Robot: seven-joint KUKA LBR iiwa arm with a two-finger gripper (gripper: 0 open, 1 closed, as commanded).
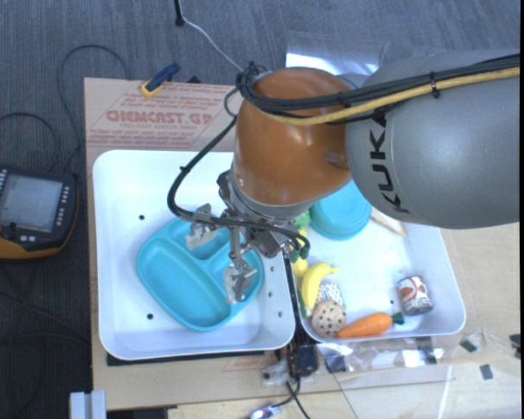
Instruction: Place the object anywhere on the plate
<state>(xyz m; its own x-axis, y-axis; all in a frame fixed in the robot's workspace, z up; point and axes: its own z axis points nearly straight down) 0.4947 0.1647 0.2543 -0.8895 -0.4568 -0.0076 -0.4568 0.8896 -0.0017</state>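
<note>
The grey-and-orange arm [332,147] hangs over the left bin [113,234], its gripper [241,279] lowered onto the blue sectioned plate [179,278] — the target for the drop. Whether the gripper is clenched on anything, I cannot tell from here. The candidates wait in the right bin [437,269]: banana [314,282], carrot [364,326], a small can [413,294], a speckled object [328,317] — beside a blue bowl [342,212].
</note>
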